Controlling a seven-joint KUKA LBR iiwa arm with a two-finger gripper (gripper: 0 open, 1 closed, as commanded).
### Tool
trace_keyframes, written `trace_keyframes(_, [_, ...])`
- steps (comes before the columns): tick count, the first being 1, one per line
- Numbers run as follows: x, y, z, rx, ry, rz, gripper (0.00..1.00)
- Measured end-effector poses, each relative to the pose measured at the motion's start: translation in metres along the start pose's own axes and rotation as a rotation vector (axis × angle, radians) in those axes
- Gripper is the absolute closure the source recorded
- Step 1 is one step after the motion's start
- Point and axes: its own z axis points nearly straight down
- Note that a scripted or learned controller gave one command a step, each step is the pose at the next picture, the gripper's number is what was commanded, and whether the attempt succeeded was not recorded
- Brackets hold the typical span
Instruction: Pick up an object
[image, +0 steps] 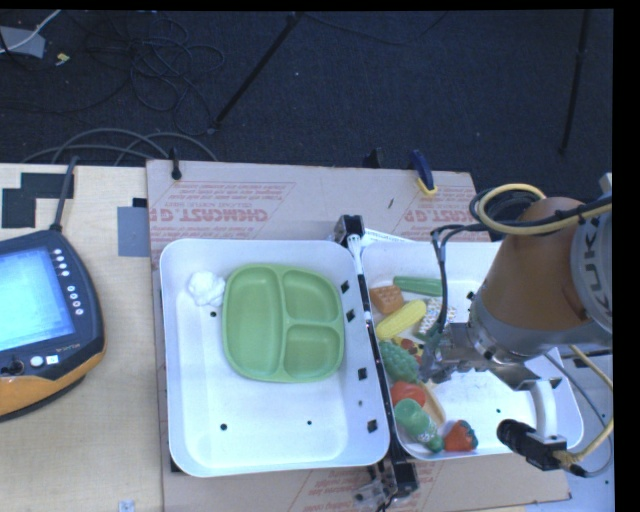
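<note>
Camera view looks down on a table bearing two white bins, with the grey-and-orange arm (535, 280) reaching in from the right over the right bin (470, 262). Its pincer (440, 355) hangs low above a heap of small toy foods crowded against that bin's left wall; how far it stands open cannot be told from here, and nothing is seen held in it. Nearest it lie a yellow corn cob (400, 319), a green leafy piece (402, 357) and a red piece (407, 391), all touching or overlapping. They appear to be light, hard, smooth plastic, likely slippery and apt to roll; the corn cob, lying on top, looks best taken across its narrow middle. A green divided plate (283, 322) and a small white lump (206, 288) lie in the left bin (260, 430).
</note>
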Motion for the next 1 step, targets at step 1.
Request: trace_keyframes(1, [0.0628, 0.0075, 0.0102, -0.001, 0.001, -0.011, 1.0])
